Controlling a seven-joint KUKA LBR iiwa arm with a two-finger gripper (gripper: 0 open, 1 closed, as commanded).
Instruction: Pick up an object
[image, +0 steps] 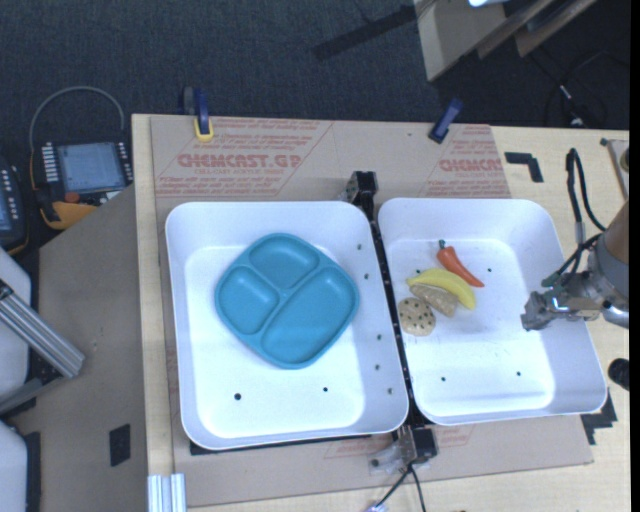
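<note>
Low at right bin's (560, 225) right edge, hand (535, 312), pointing left

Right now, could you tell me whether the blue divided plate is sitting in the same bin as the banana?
No, the blue plate lies in the left bin, while the banana lies in the right bin.

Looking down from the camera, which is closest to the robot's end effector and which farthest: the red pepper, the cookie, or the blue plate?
From the end effector, right bin:
1. Red pepper, upper middle of the right bin.
2. Cookie, near that bin's left wall.
3. Blue plate, in the left bin.
</note>
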